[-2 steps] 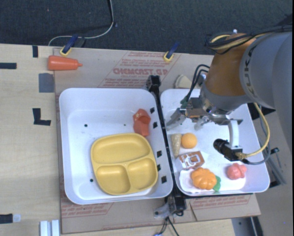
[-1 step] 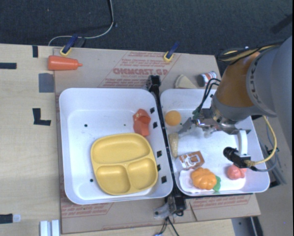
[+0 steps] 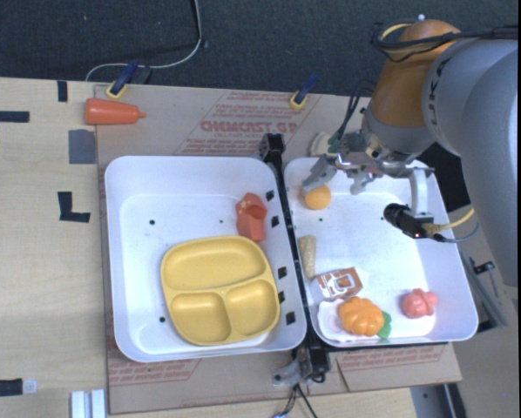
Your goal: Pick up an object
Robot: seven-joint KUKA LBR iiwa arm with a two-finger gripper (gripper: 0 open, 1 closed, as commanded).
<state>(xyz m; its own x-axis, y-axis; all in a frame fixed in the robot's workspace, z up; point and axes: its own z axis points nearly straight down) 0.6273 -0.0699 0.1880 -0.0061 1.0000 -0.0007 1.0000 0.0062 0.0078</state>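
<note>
Above the right-hand bin (image 3: 456, 316) on the worktop (image 3: 34, 233), the grey arm (image 3: 470, 85) poises its end effector (image 3: 341, 174), fingers spread and holding nothing, at the far left corner. A small orange ball (image 3: 316, 198) lies just beside the left finger, near the wall; closing off-centre could nudge the round ball aside and leave the grasp bare.

Hand (image 3: 339, 179) above orange ball (image 3: 317, 198)

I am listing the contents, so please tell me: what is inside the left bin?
The left bin holds a yellow divided plate and a small red object near the divider. Anything under the plate is covered.
</note>
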